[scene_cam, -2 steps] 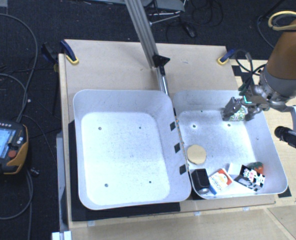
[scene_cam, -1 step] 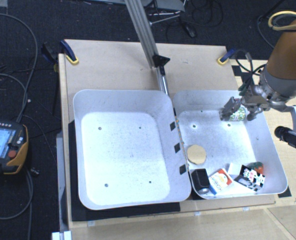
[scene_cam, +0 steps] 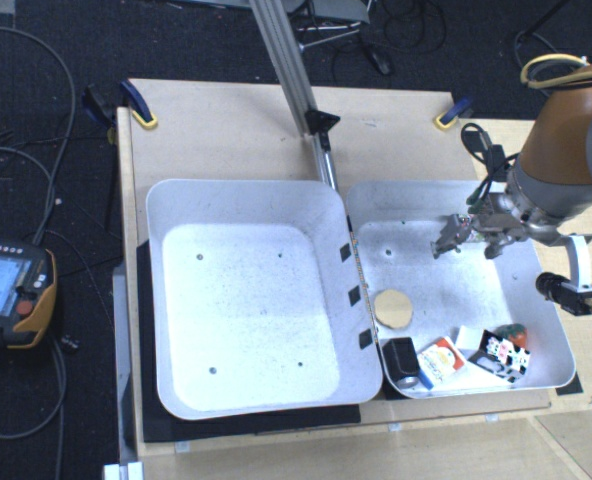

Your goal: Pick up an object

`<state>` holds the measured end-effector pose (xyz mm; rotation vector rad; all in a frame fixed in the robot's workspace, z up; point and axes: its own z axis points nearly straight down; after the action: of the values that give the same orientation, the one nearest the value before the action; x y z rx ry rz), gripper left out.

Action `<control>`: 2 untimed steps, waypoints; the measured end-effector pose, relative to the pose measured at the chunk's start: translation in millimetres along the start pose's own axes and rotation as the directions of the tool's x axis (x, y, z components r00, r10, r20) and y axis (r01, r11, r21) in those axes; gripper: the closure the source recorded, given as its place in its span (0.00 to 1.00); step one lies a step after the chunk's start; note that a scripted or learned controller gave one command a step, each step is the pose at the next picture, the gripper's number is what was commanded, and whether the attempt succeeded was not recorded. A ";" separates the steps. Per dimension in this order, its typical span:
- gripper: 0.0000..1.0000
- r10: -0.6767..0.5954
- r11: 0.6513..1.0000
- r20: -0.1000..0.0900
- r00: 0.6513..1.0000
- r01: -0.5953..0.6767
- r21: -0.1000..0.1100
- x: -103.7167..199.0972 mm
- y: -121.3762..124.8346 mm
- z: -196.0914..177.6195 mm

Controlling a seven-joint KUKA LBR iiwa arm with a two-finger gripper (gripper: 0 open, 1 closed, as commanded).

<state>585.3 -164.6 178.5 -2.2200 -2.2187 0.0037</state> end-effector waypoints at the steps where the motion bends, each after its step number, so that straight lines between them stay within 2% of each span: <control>1: 0.00 -0.001 1.000 0.000 1.000 0.001 0.000 4.7 -2.9 43.5; 2: 0.00 -0.001 1.000 0.001 1.000 0.001 -0.005 4.6 -2.2 90.4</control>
<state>582.7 -160.0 88.1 -2.2219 -2.2222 -0.0007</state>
